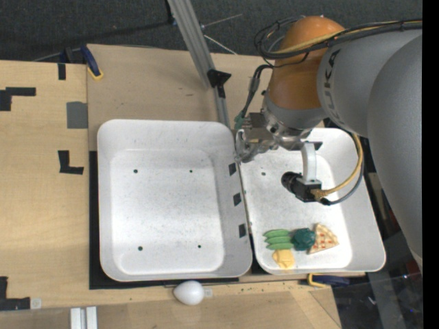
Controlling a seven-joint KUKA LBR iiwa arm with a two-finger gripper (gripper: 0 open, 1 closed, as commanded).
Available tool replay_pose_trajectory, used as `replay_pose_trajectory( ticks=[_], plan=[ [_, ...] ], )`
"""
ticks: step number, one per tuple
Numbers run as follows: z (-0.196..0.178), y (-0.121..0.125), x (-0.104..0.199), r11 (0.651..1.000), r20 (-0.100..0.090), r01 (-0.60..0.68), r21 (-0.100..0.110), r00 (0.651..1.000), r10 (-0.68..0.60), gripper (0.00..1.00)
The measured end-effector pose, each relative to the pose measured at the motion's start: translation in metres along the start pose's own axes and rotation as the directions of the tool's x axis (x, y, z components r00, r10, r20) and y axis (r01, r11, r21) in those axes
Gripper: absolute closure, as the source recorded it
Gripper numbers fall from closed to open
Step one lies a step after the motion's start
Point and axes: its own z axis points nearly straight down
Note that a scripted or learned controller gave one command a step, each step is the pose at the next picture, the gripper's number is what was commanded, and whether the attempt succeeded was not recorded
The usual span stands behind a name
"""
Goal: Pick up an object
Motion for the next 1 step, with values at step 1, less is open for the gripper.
replay_pose_trajectory(
  ticks=[1],
  plan=[
    [-0.0028, -0.0263, 0.0488, 1.000, 0.000, 0.001, 0.000, 1.000, -0.001, 1.00]
  ],
)
